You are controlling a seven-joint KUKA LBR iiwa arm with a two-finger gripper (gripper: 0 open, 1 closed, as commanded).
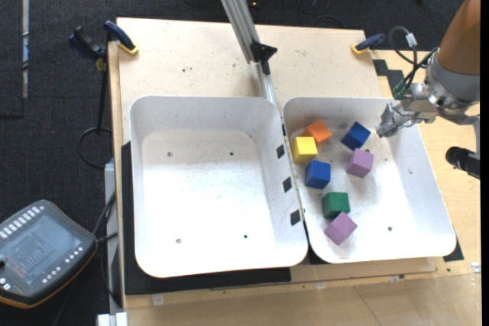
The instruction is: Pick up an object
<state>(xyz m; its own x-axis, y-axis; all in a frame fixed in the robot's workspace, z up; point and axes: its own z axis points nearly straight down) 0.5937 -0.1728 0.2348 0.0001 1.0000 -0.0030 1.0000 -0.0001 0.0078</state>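
Currently, the approach step is being carried out, judging by the arm (458, 57) at the frame's right, the right bin (428, 195), and the gripper (387, 124), its grip unreadable, poised beside the dark blue cube (355, 136), so a descent over it is being called for.

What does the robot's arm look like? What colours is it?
The arm is fat and round, orange on top with a grey part below. Thin dark cables loop beside it. At its end sits a small silvery metal gripper.
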